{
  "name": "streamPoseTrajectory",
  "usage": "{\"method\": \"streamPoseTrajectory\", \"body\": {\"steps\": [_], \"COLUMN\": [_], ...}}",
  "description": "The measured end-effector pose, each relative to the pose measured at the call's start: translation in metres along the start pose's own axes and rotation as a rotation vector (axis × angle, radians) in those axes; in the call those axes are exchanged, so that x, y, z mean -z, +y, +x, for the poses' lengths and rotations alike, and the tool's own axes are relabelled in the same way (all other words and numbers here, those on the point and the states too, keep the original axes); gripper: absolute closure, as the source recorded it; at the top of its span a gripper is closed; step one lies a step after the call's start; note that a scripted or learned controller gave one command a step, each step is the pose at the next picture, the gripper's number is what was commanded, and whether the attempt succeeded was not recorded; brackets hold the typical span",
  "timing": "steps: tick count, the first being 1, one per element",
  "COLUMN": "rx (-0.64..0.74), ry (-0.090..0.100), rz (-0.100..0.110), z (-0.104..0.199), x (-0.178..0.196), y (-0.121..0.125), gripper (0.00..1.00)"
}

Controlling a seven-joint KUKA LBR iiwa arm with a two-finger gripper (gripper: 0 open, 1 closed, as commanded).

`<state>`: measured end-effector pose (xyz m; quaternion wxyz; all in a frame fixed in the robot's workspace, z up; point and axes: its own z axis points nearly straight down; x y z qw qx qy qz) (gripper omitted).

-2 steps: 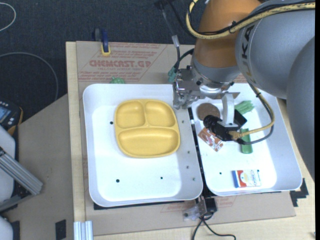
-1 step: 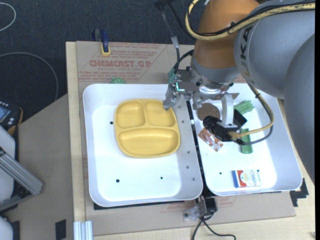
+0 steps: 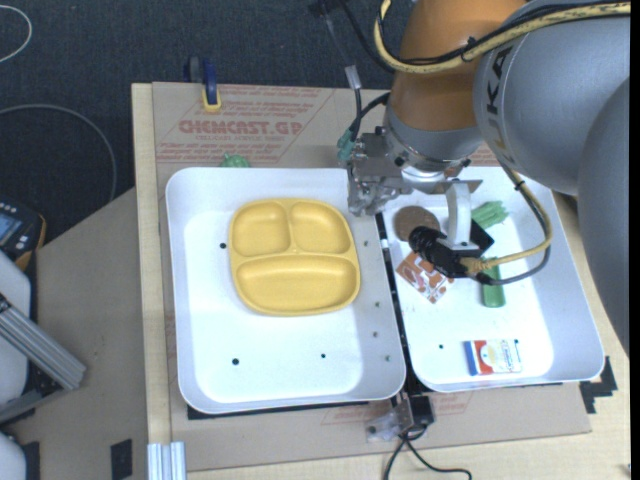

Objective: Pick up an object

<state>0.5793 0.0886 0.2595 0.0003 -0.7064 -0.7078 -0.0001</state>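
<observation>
My gripper (image 3: 372, 190) hangs low over the seam where the two white bins meet, at their far end; its metal body hides the tips, so I cannot tell how it stands or whether anything is in it. Just to its right, in the right bin (image 3: 560, 353), lie the things I could pick up: a round brown piece (image 3: 415, 219) near the far left corner, a small orange-patterned packet (image 3: 424, 275) below it close to the bin's left wall, and green pieces (image 3: 491, 214) farther right, one a short green stick (image 3: 492, 292). A black cable end with a yellow lead (image 3: 445, 252) from my wrist trails across them. A flat white-and-blue card (image 3: 492, 356) lies apart near the near rim, with bare floor around it. In the left bin (image 3: 200, 368), a yellow divided plate (image 3: 294, 255) sits toward the far right, bare white floor on its left and near sides. My arm (image 3: 560, 78) comes in from the upper right, its orange band (image 3: 455, 38) right above the wrist, pointing steeply down. The counter (image 3: 250, 118) shows cardboard beyond the bins.
</observation>
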Motion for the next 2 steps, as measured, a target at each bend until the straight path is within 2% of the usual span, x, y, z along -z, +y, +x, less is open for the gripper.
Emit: {"method": "streamPoseTrajectory", "body": {"steps": [1,2], "rx": [0.0,0.0], "ry": [-0.001,0.0], "rz": [0.001,-0.002], "z": [0.0,0.0], "x": [-0.001,0.01], "y": [0.0,0.0], "gripper": [0.0,1.0]}}
